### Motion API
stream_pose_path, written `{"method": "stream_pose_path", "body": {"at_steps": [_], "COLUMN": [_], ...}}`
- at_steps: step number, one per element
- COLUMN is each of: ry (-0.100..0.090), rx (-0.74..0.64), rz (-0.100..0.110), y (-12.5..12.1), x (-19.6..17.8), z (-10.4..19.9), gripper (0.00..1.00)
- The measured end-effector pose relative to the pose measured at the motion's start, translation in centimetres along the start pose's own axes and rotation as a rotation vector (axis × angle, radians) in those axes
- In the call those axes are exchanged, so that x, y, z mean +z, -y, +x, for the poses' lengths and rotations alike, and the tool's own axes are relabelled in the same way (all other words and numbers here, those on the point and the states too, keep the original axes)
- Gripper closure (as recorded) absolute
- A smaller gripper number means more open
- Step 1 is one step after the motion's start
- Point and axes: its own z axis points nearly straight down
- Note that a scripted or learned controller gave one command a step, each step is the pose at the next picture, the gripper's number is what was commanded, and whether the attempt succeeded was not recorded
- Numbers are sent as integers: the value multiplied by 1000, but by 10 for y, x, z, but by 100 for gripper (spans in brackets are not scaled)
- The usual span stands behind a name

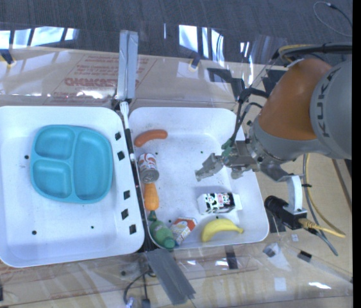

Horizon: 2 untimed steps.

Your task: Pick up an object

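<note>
The jaws (207, 169) are held apart, unladen, just above the milk carton (218, 202) (cow-patterned, lying flat); the banana (221, 228) below it could be nudged if the descent drifts.

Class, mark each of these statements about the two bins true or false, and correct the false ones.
1. The blue divided plate lies in the left bin. True.
2. The banana sits on the blue plate. False: it lies in the right bin, near its front edge.
3. The hot dog lies near the right bin's back left corner. True.
4. The gripper hangs over the left bin. False: it is over the right bin.
5. The cow-patterned carton lies beside the soda can. False: they lie apart.
</note>
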Motion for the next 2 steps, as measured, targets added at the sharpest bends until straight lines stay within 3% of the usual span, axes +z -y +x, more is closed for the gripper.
{"method": "stream_pose_path", "body": {"at_steps": [1,2], "ry": [4,1], "rx": [85,422], "rz": [-25,-3], "y": [18,-7], "x": [112,20], "z": [-43,-12], "gripper": [0,0]}}
